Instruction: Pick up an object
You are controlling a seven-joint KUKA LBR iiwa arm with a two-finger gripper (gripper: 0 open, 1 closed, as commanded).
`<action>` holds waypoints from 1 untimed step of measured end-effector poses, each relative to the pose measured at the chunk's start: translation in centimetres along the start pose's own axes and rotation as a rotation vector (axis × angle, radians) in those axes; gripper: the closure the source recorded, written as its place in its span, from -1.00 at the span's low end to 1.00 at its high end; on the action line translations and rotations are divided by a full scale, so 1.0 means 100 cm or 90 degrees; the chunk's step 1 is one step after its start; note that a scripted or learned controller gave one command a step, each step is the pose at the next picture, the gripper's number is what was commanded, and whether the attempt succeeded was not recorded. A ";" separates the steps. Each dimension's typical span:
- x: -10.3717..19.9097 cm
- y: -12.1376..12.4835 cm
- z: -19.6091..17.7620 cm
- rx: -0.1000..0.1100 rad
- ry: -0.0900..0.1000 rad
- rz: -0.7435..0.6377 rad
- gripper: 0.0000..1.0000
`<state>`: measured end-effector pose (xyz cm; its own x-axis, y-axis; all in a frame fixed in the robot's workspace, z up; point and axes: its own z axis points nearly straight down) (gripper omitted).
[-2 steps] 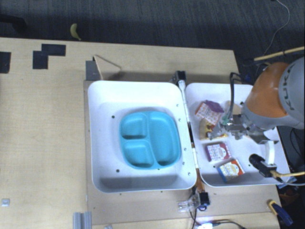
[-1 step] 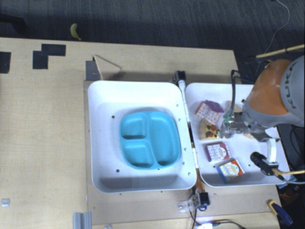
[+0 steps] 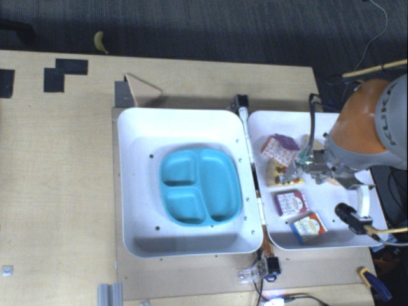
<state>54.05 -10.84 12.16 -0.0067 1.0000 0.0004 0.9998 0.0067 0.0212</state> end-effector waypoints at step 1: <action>0.001 0.002 -0.011 -0.002 0.001 -0.001 1.00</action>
<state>54.19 -10.75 13.25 -0.0084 1.0000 0.0013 0.9997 0.0084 0.0243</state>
